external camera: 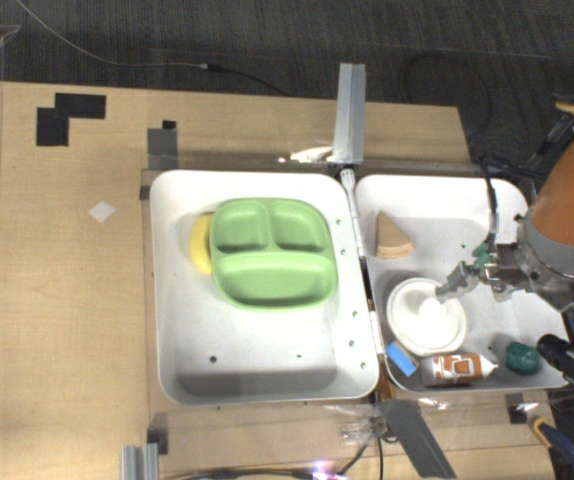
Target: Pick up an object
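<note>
The end effector (464, 279) is hovering at the white bowl (425, 315) in the right bin (437, 193); I cannot tell how it is set; it is risking clipping the rim, tipping the bowl onto the bottle (457, 368) lying just below.

Left bin (182, 368): green divided plate (271, 251) near far edge, yellow object (198, 245) touching its left side. Right bin (437, 196): white bowl (426, 315) at centre, gripper (459, 280) over its right rim; bottle (459, 369) and blue item (400, 359) along near edge.
</note>
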`<state>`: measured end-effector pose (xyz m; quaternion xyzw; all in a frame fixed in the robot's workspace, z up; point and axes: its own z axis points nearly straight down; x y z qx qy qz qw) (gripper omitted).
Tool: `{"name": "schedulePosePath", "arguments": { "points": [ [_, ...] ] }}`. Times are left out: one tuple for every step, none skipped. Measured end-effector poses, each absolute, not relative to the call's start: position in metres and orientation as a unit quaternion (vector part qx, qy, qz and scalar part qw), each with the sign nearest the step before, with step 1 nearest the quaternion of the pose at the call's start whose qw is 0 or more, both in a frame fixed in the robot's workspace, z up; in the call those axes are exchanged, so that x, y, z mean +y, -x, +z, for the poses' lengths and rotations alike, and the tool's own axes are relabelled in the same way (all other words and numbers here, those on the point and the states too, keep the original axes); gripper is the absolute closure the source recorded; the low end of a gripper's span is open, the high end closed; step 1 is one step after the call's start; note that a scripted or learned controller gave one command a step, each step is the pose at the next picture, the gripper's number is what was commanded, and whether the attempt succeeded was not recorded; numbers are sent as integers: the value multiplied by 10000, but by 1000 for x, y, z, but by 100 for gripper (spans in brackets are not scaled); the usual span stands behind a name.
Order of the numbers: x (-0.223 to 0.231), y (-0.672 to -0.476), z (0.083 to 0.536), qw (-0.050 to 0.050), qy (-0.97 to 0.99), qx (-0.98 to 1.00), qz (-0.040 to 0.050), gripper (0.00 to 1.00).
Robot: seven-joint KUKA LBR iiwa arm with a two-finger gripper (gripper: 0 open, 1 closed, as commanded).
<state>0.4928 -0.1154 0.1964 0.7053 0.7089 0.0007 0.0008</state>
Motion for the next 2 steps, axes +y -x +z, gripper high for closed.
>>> {"name": "schedulePosePath", "arguments": {
  "points": [
    [-82, -522, 116, 6, -7116, 7025, 6, 0],
    [-90, -581, 88, 40, -6416, 7670, 29, 0]
  ]
}}
